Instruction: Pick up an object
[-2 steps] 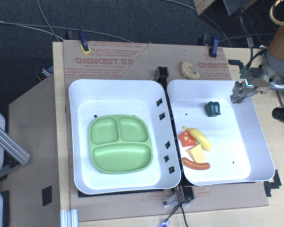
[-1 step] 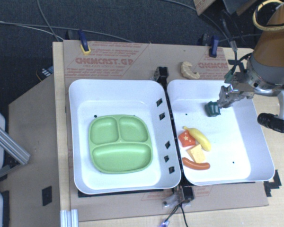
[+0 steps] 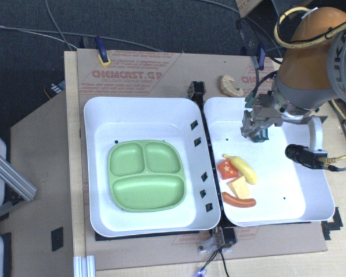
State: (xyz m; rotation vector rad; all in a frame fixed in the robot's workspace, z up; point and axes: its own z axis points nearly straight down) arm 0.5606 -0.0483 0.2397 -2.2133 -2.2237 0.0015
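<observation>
Over the right bin (image 3: pixel 311 203), toward its far half, the gripper (image 3: pixel 257 133) hangs from the grey arm (image 3: pixel 311 68), whose orange band sits high at the view's right. Its tip points down at bare white floor, apart from the food; seen from above, the fingers blur into the wrist body, so I cannot tell how they stand, and nothing shows between them. Nearer the camera in the same bin lies a small cluster just beside the divider: a yellow banana (image 3: pixel 242 168) tilted across a red strawberry piece (image 3: pixel 226 168), a yellow cheese wedge (image 3: pixel 240 187) touching below, and a red sausage (image 3: pixel 239 201) closest to the near rim. In the left bin (image 3: pixel 98 114) rests a green divided plate (image 3: pixel 146 175), its three compartments facing up.
</observation>
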